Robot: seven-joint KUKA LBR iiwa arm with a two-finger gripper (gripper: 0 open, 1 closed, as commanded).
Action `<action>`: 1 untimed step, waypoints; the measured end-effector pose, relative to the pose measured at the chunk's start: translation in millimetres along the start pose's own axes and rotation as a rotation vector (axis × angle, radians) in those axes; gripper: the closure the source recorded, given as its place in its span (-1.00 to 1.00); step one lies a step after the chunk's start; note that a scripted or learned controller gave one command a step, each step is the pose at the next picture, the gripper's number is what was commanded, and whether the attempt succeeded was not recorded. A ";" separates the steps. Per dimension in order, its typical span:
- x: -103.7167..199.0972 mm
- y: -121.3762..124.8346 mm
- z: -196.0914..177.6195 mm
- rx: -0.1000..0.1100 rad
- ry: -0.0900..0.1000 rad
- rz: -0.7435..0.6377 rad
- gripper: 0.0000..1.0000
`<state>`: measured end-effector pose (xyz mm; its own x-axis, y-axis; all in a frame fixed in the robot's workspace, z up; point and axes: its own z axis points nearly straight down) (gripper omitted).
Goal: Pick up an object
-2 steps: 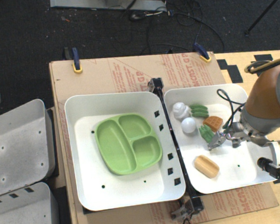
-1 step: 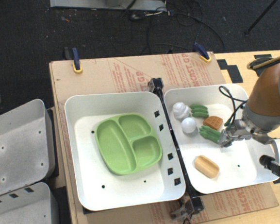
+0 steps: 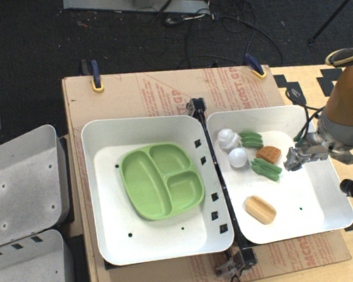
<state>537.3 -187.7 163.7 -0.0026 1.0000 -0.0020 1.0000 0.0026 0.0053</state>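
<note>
The gripper (image 3: 292, 161) hangs low over the right bin (image 3: 317, 208), just right of a green pod (image 3: 265, 169) and a brown piece (image 3: 268, 154); whether it is apart or together I cannot tell. Nothing shows in its grasp. A tan bun (image 3: 260, 210) lies alone nearer the front. The bun looks the easier pick: center above it, descend straight, close across its narrow side, clear of the wall
</note>
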 end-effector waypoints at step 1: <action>-3.7 1.6 -43.2 0.001 0.000 0.000 1.00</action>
<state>538.7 -191.2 206.8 -0.0024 1.0000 -0.0021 1.0000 0.0024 0.0047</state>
